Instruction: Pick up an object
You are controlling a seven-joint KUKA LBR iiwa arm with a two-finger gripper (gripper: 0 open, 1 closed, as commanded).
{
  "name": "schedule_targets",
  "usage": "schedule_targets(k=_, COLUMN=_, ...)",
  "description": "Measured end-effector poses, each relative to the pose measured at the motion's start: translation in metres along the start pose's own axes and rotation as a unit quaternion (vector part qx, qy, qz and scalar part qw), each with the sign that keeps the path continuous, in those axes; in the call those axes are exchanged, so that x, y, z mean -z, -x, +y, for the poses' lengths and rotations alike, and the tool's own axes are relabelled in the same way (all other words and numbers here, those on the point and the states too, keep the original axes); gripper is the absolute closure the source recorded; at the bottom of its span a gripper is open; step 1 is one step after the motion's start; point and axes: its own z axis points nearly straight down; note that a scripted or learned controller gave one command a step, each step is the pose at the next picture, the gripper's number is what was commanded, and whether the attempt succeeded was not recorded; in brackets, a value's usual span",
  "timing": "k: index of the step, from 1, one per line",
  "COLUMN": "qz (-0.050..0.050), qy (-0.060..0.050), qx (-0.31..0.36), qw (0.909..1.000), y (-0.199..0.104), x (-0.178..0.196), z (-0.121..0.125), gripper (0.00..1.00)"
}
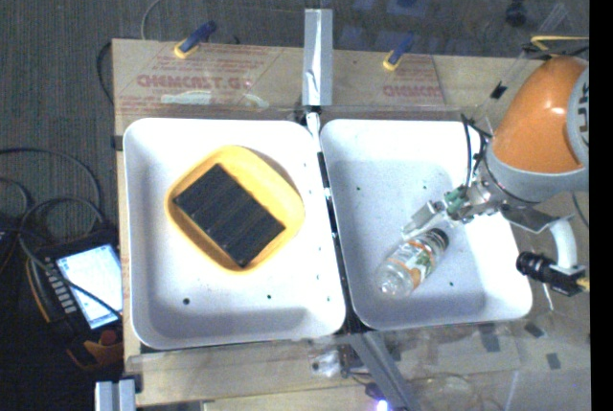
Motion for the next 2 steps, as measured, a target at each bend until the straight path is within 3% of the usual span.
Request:
schedule_targets(k=1, qz=-0.001, qy=0.000, qx=-0.030, qw=0.9995, y=0.008, x=0.035, z=0.053, gripper=0.00)
schedule_targets(k=2, qz=0.000, qy=-0.001, qx=0.031, qw=0.9995, y=0.056, x=-0.062, z=0.020, gripper=0.00)
